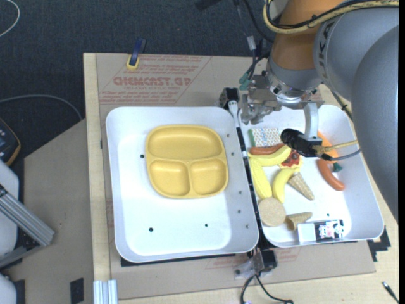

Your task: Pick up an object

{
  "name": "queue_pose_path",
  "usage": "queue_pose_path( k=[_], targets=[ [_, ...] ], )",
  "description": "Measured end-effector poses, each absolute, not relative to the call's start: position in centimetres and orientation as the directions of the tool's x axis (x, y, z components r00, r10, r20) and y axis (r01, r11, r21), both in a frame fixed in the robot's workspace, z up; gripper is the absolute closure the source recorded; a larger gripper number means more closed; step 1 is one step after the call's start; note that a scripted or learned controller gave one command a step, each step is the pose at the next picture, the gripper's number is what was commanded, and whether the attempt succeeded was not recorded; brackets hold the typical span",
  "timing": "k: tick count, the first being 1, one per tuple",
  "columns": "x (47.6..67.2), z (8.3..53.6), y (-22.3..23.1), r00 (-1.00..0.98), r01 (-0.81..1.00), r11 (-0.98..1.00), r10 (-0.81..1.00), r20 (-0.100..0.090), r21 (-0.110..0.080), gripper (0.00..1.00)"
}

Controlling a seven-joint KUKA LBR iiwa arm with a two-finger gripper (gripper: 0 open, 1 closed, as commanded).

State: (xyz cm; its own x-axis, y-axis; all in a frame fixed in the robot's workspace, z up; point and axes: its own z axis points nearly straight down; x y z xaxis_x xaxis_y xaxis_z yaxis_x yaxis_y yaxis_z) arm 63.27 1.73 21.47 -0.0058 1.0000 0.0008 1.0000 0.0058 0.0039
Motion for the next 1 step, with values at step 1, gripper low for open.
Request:
queue_pose_path(
  k=[1],
  targets=[
    [62.92,23.48,1.12,-0.001,1.0,0.001,1.0,-0.001,0.005,1.0]
  ],
)
